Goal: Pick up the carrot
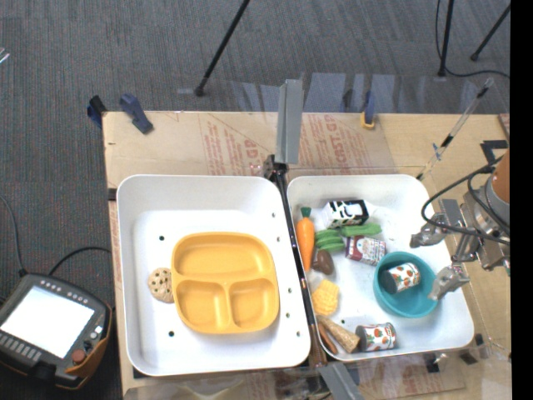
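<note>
1. Carrot [306,238]: orange with a green top, it lies lengthwise against the left wall of the right bin [405,182], about midway along that wall, green end pointing to the far edge of the surface [200,144].
2. Claw [435,262]: it hangs over the right side of the right bin, well apart from the carrot. Its two grey fingers [425,237] are spread, one nearer the far edge and one nearer the near edge, with nothing between them.
3. Teal bowl [408,301]: it sits near the right bin's near-right corner, just below the claw, with a small red-and-white can [403,276] lying inside it.
4. Other things in the right bin: a black-and-white carton [347,212] toward the far wall, green vegetables [343,236] just beside the carrot, a labelled can [365,249] next to them, a brown piece [323,262] touching the carrot's lower end, a yellow corn cob [325,297], an ice-cream cone [337,333] and another can [376,337] by the near wall.
5. Left bin [137,307]: it holds a yellow divided plate [225,282] in the middle, with a cookie [161,284] touching the plate's left rim.
6. Handheld control pad [52,328]: it lies on the floor off the surface's near-left corner.
</note>
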Motion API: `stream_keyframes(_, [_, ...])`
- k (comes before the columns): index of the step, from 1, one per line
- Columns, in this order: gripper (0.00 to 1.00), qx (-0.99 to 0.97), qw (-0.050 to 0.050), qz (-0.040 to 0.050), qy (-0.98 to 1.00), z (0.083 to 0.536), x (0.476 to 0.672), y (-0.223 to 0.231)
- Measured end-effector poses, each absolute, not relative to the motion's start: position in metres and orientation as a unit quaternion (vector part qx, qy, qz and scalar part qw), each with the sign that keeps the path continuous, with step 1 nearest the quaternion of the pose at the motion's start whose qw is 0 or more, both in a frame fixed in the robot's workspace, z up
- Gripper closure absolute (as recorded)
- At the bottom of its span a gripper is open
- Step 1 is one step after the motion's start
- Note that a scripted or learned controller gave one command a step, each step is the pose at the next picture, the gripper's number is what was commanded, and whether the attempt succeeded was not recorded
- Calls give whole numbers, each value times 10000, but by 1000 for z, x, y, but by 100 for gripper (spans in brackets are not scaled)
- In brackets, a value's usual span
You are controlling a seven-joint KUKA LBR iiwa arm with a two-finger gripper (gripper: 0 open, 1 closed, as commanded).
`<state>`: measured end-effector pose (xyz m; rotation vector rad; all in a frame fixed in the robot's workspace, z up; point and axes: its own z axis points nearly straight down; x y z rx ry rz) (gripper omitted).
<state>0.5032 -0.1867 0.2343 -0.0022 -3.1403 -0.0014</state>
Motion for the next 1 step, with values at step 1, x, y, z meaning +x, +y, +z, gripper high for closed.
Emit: stream_keyframes(1, [0, -352, -54, 1, -9994, 100, 506, -135])
